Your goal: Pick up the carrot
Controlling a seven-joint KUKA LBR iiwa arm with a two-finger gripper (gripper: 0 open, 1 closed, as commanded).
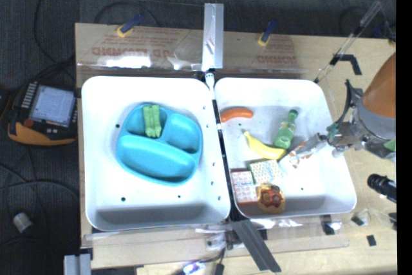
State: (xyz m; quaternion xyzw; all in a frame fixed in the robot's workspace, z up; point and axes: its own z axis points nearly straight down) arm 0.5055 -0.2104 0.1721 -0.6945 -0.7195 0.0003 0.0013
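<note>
Dark carpet surrounds a wooden surface (309,51) carrying two shallow white bins side by side. Inside the left bin (96,138), a blue divided plate (158,154) holds a green pea pod (152,120) in its upper compartment. Across the right bin (322,106), the carrot (236,114) lies near the upper-left corner, well apart from the arm. A yellow banana (262,147) rests near the middle, touching a green bottle (286,129) tilted just beside it. Below sit a patterned box (265,170), a smaller red-printed carton (242,187) and a reddish-brown fruit (270,198). Reaching in from the right, the claw (308,149) hangs low over the bin floor just right of the banana; whether its fingers are apart or together cannot be told.
</note>
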